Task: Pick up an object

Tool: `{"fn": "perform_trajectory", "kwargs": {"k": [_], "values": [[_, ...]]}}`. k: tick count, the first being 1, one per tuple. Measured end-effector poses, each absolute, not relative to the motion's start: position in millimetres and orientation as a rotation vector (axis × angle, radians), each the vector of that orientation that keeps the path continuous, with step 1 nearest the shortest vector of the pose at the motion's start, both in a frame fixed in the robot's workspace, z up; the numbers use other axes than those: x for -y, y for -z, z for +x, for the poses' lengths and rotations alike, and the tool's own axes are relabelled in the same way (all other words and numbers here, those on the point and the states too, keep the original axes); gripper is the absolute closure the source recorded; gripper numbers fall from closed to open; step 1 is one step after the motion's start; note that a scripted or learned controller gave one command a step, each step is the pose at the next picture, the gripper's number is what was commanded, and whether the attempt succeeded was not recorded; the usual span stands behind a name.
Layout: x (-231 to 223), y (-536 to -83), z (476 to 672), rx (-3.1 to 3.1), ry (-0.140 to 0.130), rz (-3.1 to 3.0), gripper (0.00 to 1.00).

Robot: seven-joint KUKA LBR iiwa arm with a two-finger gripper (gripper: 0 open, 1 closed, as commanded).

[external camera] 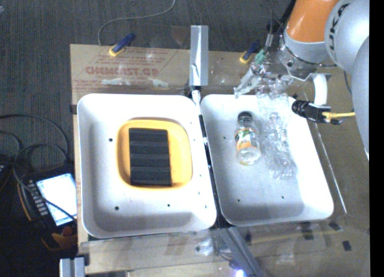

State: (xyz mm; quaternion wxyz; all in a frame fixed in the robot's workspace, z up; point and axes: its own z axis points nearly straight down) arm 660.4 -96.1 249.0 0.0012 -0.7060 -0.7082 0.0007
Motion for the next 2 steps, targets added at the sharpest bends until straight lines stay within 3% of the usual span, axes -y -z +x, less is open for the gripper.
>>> {"fn": "perform_trajectory", "kwargs": {"k": [1, 2], "values": [[116, -149, 611.2, 2.118, -0.006, -2.316, 0.00], [131, -108, 617.5, 2.259, 0.007, -2.187, 0.00]]}}
